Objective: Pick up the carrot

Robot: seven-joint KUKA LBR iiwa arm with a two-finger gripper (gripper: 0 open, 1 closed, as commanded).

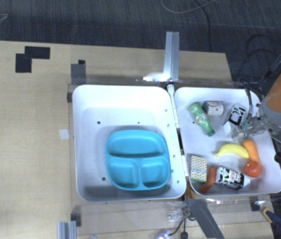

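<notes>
Roughly: two white bins side by side on wooden surface (31,133), shared rims touching down the middle.
Left bin (88,133): blue divided tray (138,159) toward lower middle, wide bare floor around it, most of all along upper and left walls.
Right bin (275,183): crowded. Green bottle (202,118) and small can (213,107) near upper wall; black-and-white packet (237,114) just right of can; banana (232,150) mid-bin; patterned box (198,168) and brown sausage-like piece (209,179) at lower left; second black-and-white packet (229,178) at lower wall. Little open floor, mostly a strip at upper right and the bottom right corner.
Carrot (250,157) in right half of right bin, touching banana's right end, near right wall.
Hand (247,126) just above carrot's upper end, close to it, entering from right under grey arm with orange band. Finger state: cannot tell, blurred and small.
Carrot long axis near vertical in view, slightly tilted; thick rounded end low, toward lower wall; narrow end up, toward hand.
</notes>
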